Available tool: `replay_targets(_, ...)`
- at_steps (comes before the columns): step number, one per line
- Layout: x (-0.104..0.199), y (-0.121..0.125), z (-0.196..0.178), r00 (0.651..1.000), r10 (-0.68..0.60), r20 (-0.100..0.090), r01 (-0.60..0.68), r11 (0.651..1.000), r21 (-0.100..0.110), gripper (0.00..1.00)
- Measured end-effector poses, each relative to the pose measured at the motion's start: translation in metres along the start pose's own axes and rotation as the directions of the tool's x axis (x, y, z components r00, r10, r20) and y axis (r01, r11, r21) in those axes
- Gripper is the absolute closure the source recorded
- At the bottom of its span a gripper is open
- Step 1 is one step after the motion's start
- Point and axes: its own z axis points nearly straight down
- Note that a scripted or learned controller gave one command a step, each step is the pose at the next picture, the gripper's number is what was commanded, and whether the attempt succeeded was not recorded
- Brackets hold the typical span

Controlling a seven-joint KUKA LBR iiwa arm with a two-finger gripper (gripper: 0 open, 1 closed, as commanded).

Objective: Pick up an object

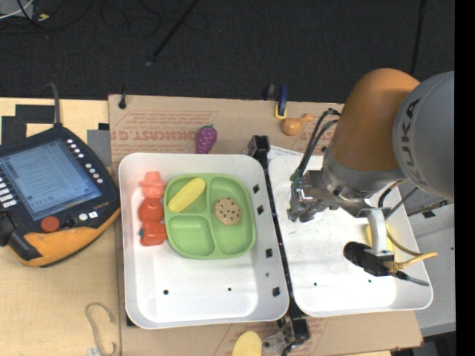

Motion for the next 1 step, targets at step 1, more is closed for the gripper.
replay_targets(1,-0.0019,-0.0084,0.0146,1.0,0.0,0.0,0.0,1.0,0.003,1.0)
